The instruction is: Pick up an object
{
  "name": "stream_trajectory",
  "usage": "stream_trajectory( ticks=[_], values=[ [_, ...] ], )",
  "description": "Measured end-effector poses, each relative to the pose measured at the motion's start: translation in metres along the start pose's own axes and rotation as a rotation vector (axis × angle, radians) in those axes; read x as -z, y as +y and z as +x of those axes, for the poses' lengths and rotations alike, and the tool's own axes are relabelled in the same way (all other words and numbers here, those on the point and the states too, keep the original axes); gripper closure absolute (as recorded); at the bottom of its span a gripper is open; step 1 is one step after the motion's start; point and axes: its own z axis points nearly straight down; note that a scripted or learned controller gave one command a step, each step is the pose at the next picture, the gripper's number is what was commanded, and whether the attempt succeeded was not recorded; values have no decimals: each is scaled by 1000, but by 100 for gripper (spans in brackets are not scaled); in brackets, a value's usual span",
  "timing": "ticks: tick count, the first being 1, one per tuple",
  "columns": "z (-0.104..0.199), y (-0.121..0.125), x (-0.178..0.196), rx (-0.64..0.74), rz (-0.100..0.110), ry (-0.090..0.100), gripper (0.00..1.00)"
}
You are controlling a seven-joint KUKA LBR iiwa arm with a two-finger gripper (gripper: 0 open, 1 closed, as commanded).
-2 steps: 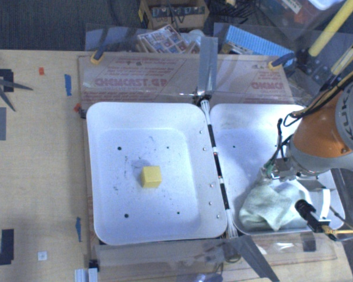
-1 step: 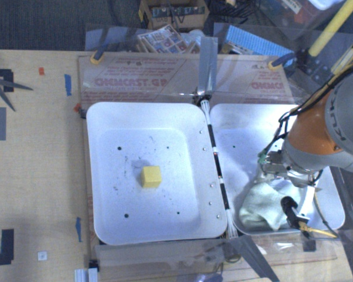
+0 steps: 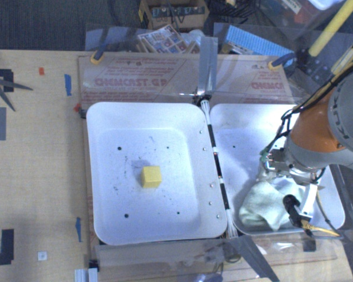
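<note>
The arm reaches in from the right and hangs low over the right bin [image 3: 247, 122], its orange band and grey wrist stacked above the gripper [image 3: 282, 178]. The gripper sits directly over a crumpled pale cloth [image 3: 263, 207] that lies in the near left corner of that bin, bunched against the wall beside the divider. That placement suggests the cloth is the chosen target: the wrist points down at its upper edge, and the tool looks to be touching or just above the fabric.

The other candidate, a small yellow block [image 3: 152, 177], rests alone near the middle of the left bin [image 3: 106, 134], well apart from the arm and untouched. It sits flat on the bin floor among a few dark specks.

Whether the gripper is released, clenched or grasping the cloth cannot be told. The wrist housing and a tangle of cables hide the working end from this high, slanted angle, and the pale cloth against the white bin gives little contrast where contact would show. A black part with a white bracket juts out below the wrist over the cloth, but its role is unclear. No fabric can be seen lifted clear of the bin floor, so by judgement the pick is not yet secured. The arm's upper links are cut off at the right edge, and the desk [image 3: 35, 157] beyond the bins carries only tape marks.
</note>
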Motion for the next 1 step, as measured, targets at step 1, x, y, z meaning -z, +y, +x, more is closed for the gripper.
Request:
stream_trajectory(
  ticks=[1],
  values=[
    [0, 0, 0, 0, 0, 0, 0]
  ],
)
